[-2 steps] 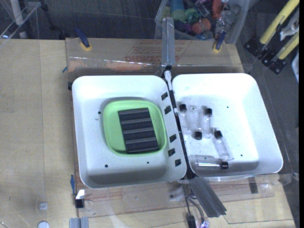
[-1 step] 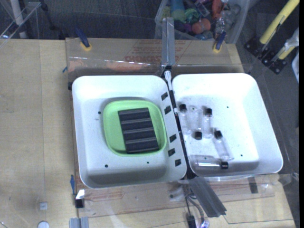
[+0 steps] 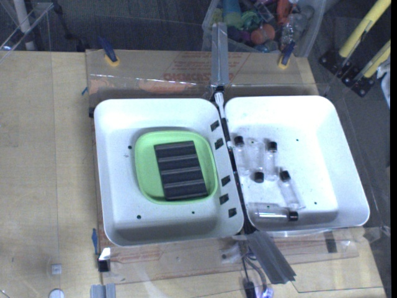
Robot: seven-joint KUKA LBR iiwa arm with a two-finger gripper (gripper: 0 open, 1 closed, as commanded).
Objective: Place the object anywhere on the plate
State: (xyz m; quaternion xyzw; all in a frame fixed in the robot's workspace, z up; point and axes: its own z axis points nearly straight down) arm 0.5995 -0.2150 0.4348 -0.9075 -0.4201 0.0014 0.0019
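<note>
Already we see the dark ribbed object [image 3: 180,169] lying on the green plate [image 3: 146,151] in the left bin [image 3: 111,166], so we think a further push could slide it off.

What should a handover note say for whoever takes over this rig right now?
Left bin: green plate with a dark ribbed block lying on it, inside the plate's rim.
Right bin: several small clear vials with black caps, scattered near its left side; one lies along the front wall.
Done: going by the layout, the block already sits on the plate.
Left: if the block is the target object, nothing more; otherwise a vial has yet to be moved onto the plate.
</note>
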